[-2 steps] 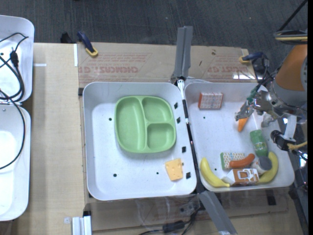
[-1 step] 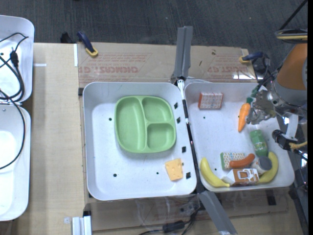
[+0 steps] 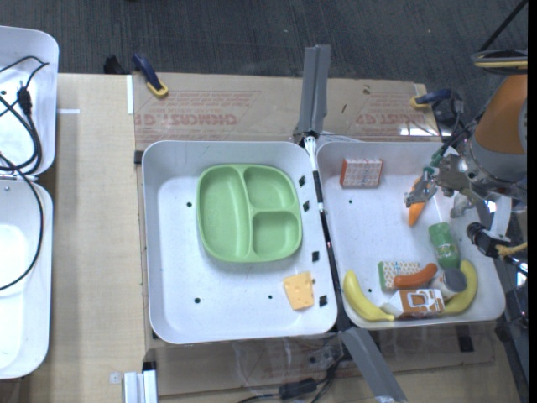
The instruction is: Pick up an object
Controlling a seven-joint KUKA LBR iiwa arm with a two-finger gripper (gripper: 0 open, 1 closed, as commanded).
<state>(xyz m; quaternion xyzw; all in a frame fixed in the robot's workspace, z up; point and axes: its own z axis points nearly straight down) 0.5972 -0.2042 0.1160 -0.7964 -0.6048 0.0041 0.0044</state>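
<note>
My gripper (image 3: 439, 200) hovers over the upper right part of the right bin (image 3: 369, 225), open, its fingers spread apart with nothing between them. A small orange carrot (image 3: 414, 215) lies just under the left fingertip (image 3: 419, 194); I cannot tell whether they touch. A green bottle (image 3: 442, 242) lies just below the gripper. A red-and-white box (image 3: 361, 173) sits at the bin's top left. Along the bottom lie a yellow banana (image 3: 362, 300), a red sausage (image 3: 415, 277), a small orange carton (image 3: 419, 302) and a second banana (image 3: 467, 288).
The left bin (image 3: 168, 250) holds a green divided plate (image 3: 249, 212) and a yellow cheese slice (image 3: 299, 291). A grey divider post (image 3: 315, 91) rises between the bins. Blue clamps (image 3: 149, 74) sit on the cardboard behind. White trays with cables (image 3: 21, 116) stand at far left.
</note>
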